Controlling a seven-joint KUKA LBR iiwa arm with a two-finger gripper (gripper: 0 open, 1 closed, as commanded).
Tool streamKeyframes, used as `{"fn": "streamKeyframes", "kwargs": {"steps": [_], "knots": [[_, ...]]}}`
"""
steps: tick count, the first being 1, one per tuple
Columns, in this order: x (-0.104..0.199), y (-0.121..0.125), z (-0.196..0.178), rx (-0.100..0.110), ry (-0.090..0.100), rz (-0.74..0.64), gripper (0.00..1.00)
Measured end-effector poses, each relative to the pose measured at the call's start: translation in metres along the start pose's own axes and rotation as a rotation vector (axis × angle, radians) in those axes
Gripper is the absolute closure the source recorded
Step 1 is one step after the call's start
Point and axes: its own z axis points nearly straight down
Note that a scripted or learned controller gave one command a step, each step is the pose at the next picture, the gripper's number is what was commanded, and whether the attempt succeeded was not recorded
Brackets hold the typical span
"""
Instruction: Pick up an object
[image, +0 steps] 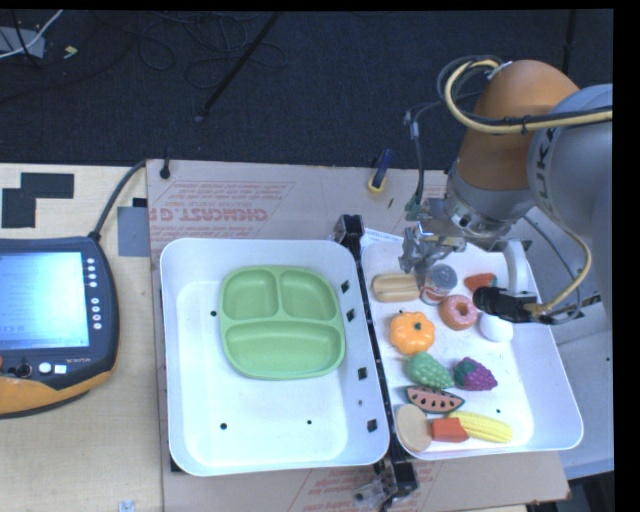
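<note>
White plastic, two shallow bins side by side on the counter (100, 440). In the left bin (190, 400) we record one item: a pale green divided plate (282, 322) with three compartments, lying flat toward the far side. In the right bin (550, 400) we record a lot of toy food: a tan bread roll (394, 288) at the far left; a pink doughnut (459, 312) near the middle, with a white egg (495, 327) just beside it and a red piece (480, 282) beyond it; an orange pumpkin (411, 332); a green bumpy vegetable (429, 371) touching a purple grape bunch (476, 375); a watermelon slice (434, 401); and along the near edge a round tan biscuit (413, 428), an orange-red block (449, 430) and a yellow corn cob (484, 429). We place the tool (428, 262) low over the far end of the right bin, between the roll and the doughnut, above a small round silvery item (438, 283). We cannot tell how its jaws stand, nor whether anything sits between them. A pendant (50, 310) with a lit screen rests on the counter left of the bins.
</note>
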Motion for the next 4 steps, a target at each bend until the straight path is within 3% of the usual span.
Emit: {"fn": "streamKeyframes", "kwargs": {"steps": [1, 2, 3, 4], "knots": [[0.043, -0.020, 0.012, 0.002, -0.001, 0.000, 1.00], [0.092, -0.047, -0.001, 0.002, 0.000, -0.002, 1.00], [0.122, -0.056, -0.005, 0.001, 0.000, -0.002, 1.00], [0.116, -0.060, -0.002, 0.002, -0.001, 0.001, 1.00]]}}
